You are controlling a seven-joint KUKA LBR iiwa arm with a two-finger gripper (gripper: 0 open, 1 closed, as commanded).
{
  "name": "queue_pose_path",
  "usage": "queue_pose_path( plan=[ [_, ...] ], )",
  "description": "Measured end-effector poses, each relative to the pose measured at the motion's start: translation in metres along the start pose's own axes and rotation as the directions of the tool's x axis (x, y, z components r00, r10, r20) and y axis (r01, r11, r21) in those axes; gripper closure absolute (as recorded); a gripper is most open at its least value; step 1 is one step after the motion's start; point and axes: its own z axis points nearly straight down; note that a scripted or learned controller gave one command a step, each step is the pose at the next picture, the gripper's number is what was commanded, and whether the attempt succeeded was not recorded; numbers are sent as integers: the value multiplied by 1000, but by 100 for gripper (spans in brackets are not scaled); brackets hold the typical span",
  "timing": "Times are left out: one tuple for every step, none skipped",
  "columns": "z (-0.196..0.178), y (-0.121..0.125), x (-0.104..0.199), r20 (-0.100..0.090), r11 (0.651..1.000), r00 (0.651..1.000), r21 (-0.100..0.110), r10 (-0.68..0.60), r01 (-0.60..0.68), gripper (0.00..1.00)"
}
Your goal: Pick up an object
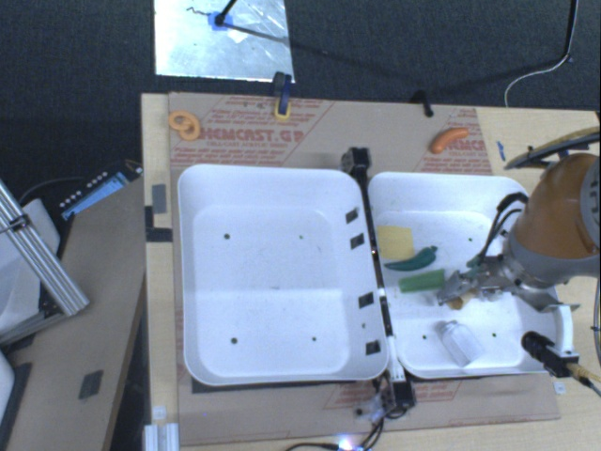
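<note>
In the right bin (498, 191) my gripper (451, 291) hangs low, just right of a flat green block (421, 281). A small brownish piece (456, 302) shows right under the gripper tip; I cannot tell what it is or whether it is held. A dark green pepper-shaped toy (413, 259) lies above the block, and a yellow square pad (394, 242) sits beyond it. A clear small bottle (457, 342) lies near the bin's front wall. The grey arm with its orange band (562, 219) reaches in from the right.
The left bin (272, 181) sits beside the right one, with black clips (364, 299) along the shared rim. On the board behind the bins lie an orange sausage toy (449, 139), a tan ring (184, 125) and a yellow-blue clamp (282, 97).
</note>
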Motion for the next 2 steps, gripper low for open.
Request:
queue_pose_path(
  plan=[
    [5, 58, 44, 5, 1000, 1000, -22, -9, 9, 0],
    [5, 20, -54, 8, 1000, 1000, -20, 8, -8, 0]
  ],
)
